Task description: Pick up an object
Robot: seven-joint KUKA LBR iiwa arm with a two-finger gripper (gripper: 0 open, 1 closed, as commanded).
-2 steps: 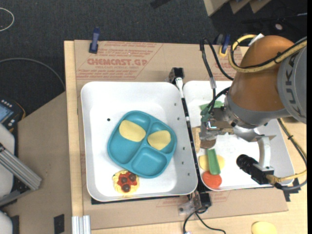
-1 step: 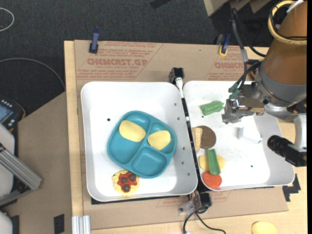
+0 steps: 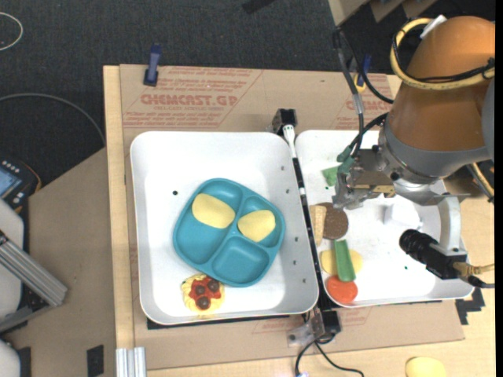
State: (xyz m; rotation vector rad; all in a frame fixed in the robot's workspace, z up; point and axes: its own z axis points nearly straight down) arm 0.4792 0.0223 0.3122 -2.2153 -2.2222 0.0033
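Two white bins sit mid-frame; the jaws (image 3: pixel 343 197) hover over the right bin (image 3: pixel 409 285), above a brown cookie (image 3: pixel 335 225); their state I cannot tell.

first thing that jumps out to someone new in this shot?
The blue divided plate in the left bin, with two pale yellow pieces in its upper compartments. Next, the grey-and-orange arm looming over the right bin, its gripper just above a brown round item.
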